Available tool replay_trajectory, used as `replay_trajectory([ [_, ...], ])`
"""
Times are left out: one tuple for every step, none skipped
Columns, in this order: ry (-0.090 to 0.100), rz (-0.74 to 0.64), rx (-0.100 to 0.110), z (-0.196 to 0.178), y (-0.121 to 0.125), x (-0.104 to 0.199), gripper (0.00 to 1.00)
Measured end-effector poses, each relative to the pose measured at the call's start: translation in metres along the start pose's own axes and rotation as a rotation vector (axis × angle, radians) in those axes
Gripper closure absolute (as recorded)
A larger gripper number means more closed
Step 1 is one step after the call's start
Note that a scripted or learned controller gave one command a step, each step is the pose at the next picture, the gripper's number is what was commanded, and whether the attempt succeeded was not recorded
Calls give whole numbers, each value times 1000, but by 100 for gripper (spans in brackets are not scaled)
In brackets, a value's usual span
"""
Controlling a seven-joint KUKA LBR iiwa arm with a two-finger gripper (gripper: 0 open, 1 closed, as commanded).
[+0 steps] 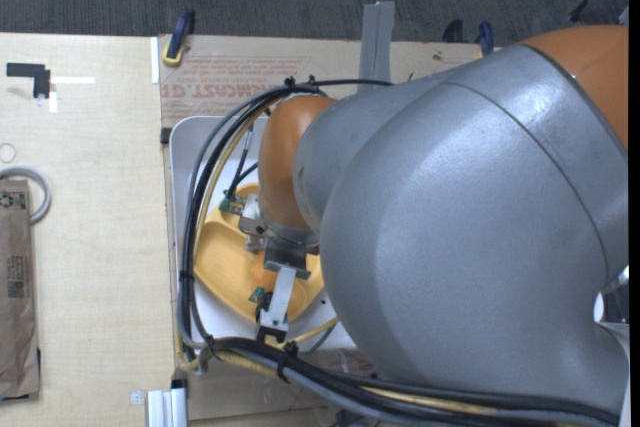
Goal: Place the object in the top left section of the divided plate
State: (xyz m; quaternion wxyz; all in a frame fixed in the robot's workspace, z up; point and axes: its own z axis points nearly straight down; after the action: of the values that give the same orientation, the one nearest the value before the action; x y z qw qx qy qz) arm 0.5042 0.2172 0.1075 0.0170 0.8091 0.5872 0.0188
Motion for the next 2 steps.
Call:
replay_trajectory([
  [3, 198, 2, 0, -11, 0, 100],
  [7, 261, 22, 0, -3, -2, 100],
])
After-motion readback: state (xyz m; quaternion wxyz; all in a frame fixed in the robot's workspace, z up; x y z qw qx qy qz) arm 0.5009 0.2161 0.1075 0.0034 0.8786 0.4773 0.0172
